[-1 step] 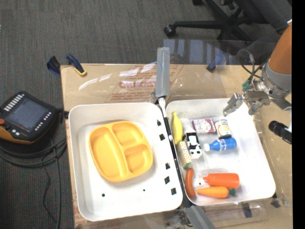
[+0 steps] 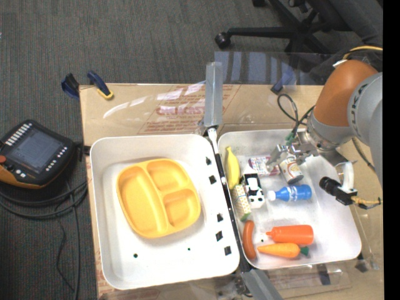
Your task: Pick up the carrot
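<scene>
Floor: dark grey carpet [image 2: 125, 30] all around, faintly ribbed.
Bench: tan top [image 2: 144, 108], glare streaking across its far side.
Far-left bench corner: blue clamps [image 2: 94, 85] gripping the edge.
Left of bench: a teach pendant [image 2: 34, 152] down on the carpet, black cables [image 2: 56, 205] looping from it.
Top right: black office chair base [image 2: 294, 17], castors showing.

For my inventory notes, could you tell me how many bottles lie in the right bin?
2: a blue bottle mid-bin and an orange bottle nearer the front, beside the carrot. The arm may hide others.
</scene>
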You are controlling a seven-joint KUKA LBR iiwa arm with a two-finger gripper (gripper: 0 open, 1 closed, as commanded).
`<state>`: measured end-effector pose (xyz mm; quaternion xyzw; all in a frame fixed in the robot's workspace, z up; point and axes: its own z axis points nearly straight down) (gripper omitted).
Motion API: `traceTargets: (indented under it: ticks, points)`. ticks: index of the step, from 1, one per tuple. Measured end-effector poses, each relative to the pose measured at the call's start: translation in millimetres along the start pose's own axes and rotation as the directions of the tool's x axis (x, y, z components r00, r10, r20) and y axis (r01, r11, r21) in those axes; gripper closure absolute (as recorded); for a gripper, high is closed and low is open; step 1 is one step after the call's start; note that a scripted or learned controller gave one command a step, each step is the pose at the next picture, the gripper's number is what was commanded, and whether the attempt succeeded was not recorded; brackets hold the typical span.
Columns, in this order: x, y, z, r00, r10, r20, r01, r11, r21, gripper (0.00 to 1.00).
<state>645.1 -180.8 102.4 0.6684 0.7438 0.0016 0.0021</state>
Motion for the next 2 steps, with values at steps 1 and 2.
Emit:
traceTargets:
  ticks: [1, 2]
  points:
    - [0, 1, -10, 1.000, -0.002, 0.000, 0.002, 1.000, -0.001, 1.00]
    - [55, -6, -99, 0.979, -0.206, -0.003, 0.206, 0.979, 0.005, 1.00]
